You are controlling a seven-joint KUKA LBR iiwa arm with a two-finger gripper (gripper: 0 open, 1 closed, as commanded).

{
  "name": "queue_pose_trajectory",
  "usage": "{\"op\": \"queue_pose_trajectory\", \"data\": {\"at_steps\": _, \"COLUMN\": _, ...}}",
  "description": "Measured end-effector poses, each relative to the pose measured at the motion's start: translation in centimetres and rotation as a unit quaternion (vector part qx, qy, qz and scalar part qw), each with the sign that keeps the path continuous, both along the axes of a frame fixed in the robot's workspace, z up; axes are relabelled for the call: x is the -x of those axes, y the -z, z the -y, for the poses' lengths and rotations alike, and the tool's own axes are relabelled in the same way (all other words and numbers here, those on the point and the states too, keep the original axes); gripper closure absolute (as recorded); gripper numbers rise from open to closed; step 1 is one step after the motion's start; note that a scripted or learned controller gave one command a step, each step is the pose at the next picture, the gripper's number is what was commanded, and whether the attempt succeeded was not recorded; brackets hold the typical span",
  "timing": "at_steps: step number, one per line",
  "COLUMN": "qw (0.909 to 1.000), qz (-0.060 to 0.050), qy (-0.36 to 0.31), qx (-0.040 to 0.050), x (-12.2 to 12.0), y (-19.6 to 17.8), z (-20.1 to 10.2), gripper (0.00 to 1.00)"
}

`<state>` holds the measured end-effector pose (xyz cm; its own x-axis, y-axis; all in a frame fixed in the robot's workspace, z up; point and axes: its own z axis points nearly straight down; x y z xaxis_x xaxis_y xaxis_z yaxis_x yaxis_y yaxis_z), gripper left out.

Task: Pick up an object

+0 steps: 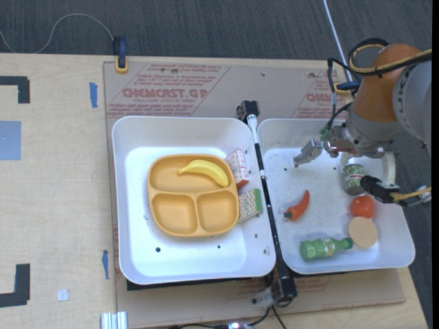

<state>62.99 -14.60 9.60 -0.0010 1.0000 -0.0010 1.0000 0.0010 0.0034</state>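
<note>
Gripper (pixel 310 151) hangs at the right bin's (pixel 401 256) eleven o'clock; I cannot tell its spread. The red chili pepper (pixel 298 205) lies free at five o'clock of it: centre above, descend straight, pinch across the body.

Single fixed camera above the bench (pixel 55 184), looking down at a slant from moderate range on the left bin (pixel 130 184) and right bin (pixel 405 249), with the arm (pixel 394 88) entering from frame right.
</note>
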Motion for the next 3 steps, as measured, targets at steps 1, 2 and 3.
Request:
{"op": "queue_pose_trajectory", "data": {"at_steps": 1, "qw": 1.0, "qz": 0.0, "qy": 0.001, "qx": -0.0004, "x": 7.5, "y": 0.9, "z": -3.8, "gripper": 0.0}}
{"op": "queue_pose_trajectory", "data": {"at_steps": 2, "qw": 1.0, "qz": 0.007, "qy": 0.002, "qx": 0.0055, "x": 7.2, "y": -0.5, "z": -3.3, "gripper": 1.0}}
{"op": "queue_pose_trajectory", "data": {"at_steps": 3, "qw": 1.0, "qz": -0.001, "qy": 0.0, "qx": -0.0009, "x": 12.8, "y": -8.9, "z": -10.9, "gripper": 1.0}}
